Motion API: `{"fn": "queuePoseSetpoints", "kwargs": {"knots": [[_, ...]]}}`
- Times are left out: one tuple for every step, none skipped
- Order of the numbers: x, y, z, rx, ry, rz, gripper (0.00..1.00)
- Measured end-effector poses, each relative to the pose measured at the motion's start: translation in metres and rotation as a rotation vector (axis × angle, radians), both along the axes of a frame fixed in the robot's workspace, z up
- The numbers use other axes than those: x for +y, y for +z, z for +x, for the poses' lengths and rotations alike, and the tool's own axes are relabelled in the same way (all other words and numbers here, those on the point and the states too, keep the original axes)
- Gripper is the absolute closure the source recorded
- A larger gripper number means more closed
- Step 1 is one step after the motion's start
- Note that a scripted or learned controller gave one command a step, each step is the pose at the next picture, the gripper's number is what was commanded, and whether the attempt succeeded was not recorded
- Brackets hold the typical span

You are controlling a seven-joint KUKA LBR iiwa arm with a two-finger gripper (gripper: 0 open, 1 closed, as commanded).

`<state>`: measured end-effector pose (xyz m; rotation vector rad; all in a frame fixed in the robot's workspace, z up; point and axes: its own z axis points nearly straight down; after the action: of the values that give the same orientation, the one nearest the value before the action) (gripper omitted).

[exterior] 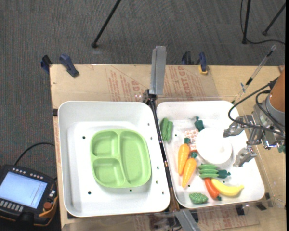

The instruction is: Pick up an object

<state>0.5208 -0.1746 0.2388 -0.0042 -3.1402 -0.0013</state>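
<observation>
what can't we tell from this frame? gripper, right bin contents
- Gripper: in the camera view, too small and cluttered by cables to tell its finger state or whether it touches anything.
- Arm: cut off by the view's right side above the wrist.
- White plate: overlaps a dark green toy and whatever lies under it.
- Red toy: partly hidden by the yellow banana; identity unclear.

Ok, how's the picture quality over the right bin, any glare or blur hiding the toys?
In the camera view the light is even and shadows are soft; the white plate nearly blends into the right bin, so its edge is faint; the carrots and banana read sharply; the end effector at the right looks slightly soft, with its fingers hard to make out.
</observation>
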Motion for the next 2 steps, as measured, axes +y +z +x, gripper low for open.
{"fn": "queuePoseSetpoints", "kwargs": {"knots": [[0.049,-0.142,-0.028,-0.001,-0.187,0.000,0.00],[0.032,-0.153,0.018,0.000,-0.079,0.000,0.00]]}}
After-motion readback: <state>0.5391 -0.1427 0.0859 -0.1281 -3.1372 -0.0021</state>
